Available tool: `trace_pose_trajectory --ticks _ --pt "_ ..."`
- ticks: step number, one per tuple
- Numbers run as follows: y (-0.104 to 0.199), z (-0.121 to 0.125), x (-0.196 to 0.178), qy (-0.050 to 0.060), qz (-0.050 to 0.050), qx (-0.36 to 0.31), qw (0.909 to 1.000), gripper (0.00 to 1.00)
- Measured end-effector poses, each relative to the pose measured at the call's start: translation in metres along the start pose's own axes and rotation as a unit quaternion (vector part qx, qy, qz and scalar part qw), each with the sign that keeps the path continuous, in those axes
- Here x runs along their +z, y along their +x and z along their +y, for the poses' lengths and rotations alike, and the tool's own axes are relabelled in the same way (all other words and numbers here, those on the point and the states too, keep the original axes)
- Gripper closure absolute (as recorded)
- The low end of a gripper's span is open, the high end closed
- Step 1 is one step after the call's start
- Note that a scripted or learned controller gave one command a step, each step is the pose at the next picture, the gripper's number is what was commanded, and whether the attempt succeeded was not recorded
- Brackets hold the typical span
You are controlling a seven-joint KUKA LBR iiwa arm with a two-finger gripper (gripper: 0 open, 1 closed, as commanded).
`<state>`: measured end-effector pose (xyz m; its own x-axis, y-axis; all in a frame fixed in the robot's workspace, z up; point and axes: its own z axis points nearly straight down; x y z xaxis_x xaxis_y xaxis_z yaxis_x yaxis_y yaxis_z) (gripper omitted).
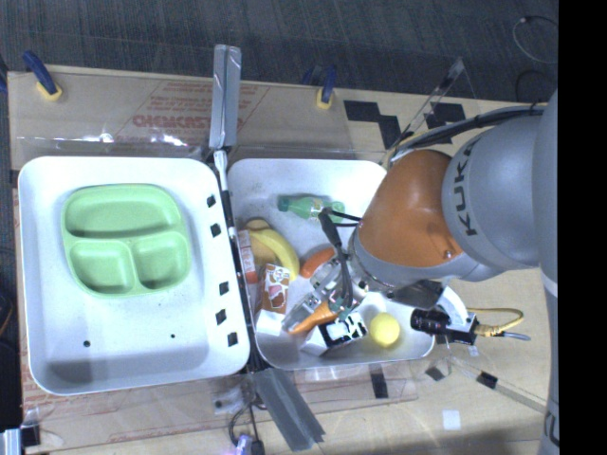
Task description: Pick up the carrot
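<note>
Here the gripper (327, 303) is closed around the carrot (305, 321) in the right bin (285, 173).

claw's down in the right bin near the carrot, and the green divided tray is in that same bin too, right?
Not quite. The green three-compartment plastic tray sits in the left white bin, not the right one. The rest holds: the camera view shows the claw down in the right white bin, close to the orange tapered carrot.
</note>
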<state>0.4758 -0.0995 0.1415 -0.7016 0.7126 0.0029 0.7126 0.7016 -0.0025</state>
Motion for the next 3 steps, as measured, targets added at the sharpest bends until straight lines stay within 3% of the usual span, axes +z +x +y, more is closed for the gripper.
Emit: trace_pose_trajectory --ticks 1,2,3 --pt "-0.016 -0.015 0.051 0.0 0.0 -0.17 0.9855 0.0" --pt "-0.008 -0.006 0.042 -0.001 -0.001 -0.202 0.9793 0.0" --pt "-0.123 0.01 0.048 -0.001 -0.003 -0.149 0.9888 0.0"
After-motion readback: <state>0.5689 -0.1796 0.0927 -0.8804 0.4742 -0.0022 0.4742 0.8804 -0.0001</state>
